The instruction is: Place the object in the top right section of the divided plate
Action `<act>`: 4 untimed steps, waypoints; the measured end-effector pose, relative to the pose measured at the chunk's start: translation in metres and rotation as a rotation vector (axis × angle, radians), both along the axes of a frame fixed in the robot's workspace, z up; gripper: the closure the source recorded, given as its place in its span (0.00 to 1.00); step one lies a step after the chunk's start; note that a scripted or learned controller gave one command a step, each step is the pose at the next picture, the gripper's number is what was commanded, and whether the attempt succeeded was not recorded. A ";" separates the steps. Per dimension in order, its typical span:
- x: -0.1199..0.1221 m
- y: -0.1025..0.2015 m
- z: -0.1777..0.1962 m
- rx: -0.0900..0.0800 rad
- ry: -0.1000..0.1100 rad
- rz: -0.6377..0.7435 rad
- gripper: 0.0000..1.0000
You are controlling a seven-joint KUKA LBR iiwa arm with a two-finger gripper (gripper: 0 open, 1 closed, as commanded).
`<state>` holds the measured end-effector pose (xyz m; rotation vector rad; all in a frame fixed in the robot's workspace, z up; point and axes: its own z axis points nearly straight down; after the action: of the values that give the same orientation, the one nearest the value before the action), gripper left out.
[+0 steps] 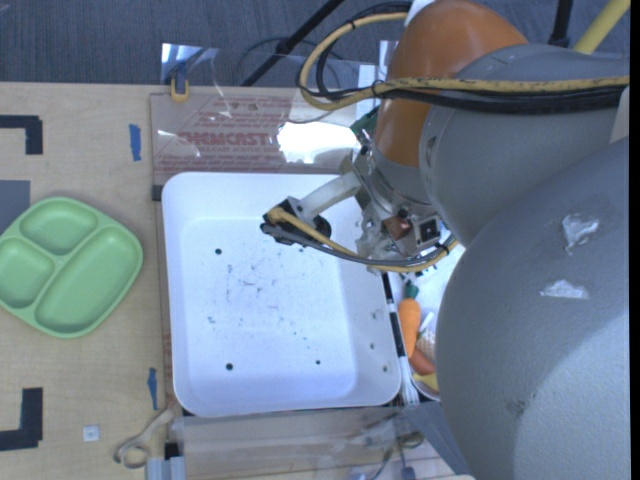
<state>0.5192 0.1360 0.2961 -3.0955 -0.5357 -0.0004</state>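
Closest to the lens loomed the grey robot arm with its orange band, covering most of the right white bin. Its gripper hung over the right edge of the left white plastic bin; whether it was open or closed could not be told. A small orange carrot-shaped toy with a green top lay in the right bin's visible strip, below the gripper in view and apart from it. The left bin's floor lay open, marked with dark specks. A pale green plastic plate with 3 sections sat on the wooden bench, well left of both. Red lettering on a clear sheet beyond the bin was too blurred to read.
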 end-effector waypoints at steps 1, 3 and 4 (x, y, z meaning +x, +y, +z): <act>0.000 0.000 0.000 0.000 0.001 0.000 0.00; 0.021 -0.025 0.006 0.000 0.007 0.145 1.00; -0.006 0.035 -0.077 0.000 0.004 0.196 1.00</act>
<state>0.5135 0.1711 0.2187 -3.0273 -0.8351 0.0059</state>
